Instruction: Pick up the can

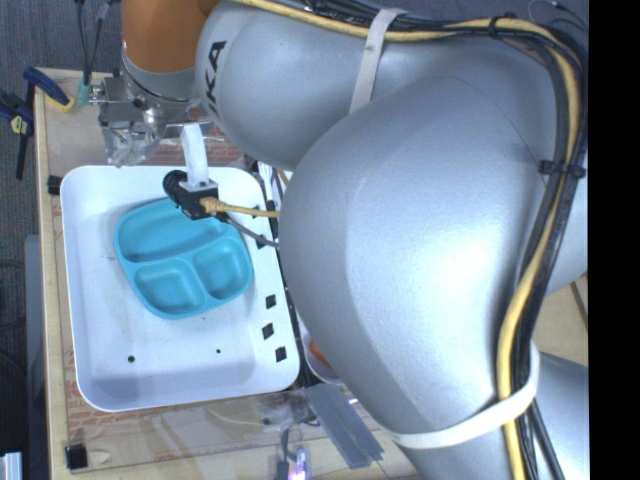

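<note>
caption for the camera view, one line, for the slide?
Grey arm looms over the bench; blue divided tray lies in the left white bin.

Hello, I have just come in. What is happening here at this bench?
The grey arm with the orange band reaches over from the right and covers most of the view. Its gripper is above the far edge of the shallow white bin. In that bin lies a blue plastic divided plate. I see no can.

One camera hangs above the bench, looking down at a slant. The arm point(430, 228) sits close under it, reaching in from the right over the white bin point(90, 268).
</note>
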You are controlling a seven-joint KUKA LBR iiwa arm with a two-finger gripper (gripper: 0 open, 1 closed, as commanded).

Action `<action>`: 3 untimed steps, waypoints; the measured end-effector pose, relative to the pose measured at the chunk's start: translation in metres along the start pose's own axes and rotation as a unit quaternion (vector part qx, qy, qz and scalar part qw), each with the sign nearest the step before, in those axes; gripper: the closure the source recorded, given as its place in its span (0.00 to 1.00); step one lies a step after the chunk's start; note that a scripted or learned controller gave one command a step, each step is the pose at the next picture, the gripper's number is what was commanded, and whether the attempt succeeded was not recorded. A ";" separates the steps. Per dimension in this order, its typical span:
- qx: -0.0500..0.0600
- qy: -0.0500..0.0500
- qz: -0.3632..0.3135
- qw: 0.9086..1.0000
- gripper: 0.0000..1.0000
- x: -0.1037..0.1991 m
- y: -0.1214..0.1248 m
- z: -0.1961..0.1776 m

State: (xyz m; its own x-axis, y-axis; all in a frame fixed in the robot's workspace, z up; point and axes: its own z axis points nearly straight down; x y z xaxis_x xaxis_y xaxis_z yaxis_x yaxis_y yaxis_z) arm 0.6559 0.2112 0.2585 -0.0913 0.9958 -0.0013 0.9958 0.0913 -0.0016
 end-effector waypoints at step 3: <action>0.000 0.000 0.128 0.992 1.00 0.007 0.000 -0.185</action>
State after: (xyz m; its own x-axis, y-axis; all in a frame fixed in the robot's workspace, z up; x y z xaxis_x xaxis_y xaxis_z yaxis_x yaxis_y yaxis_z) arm 0.6556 0.2181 0.4434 0.1640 0.9865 -0.0008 0.9865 -0.1640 -0.0011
